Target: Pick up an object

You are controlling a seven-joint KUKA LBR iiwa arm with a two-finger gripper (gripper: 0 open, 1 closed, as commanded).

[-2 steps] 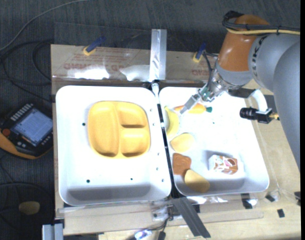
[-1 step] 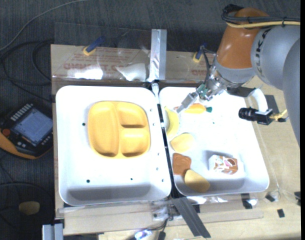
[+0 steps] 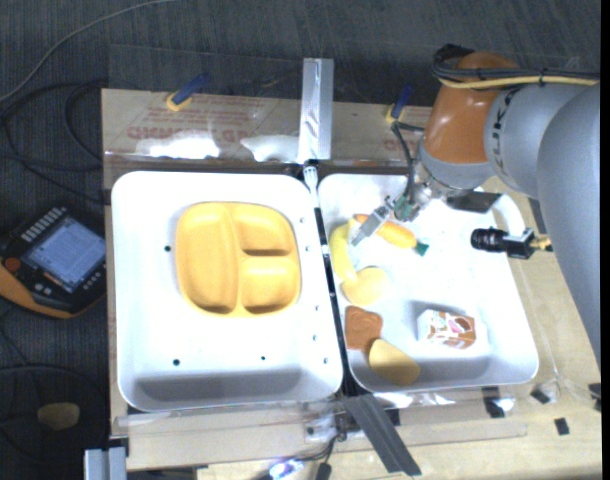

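Jaws' state I cannot tell; gripper hovers over the banana at the right bin's ten o'clock, seemingly targeting it.

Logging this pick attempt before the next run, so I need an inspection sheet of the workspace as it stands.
Surface: bench bears two white bins; left bin, right bin.
Job's things: right bin holds a banana, a yellow-orange piece, a pale round piece, a brown piece, a tan wedge and a printed carton.
Clutter: yellow divided tray in left bin.
Grippers: claw low over the yellow-orange piece; grip unclear.
Cables: thin cable on the floor.
Surroundings: handheld pendant left of bench.
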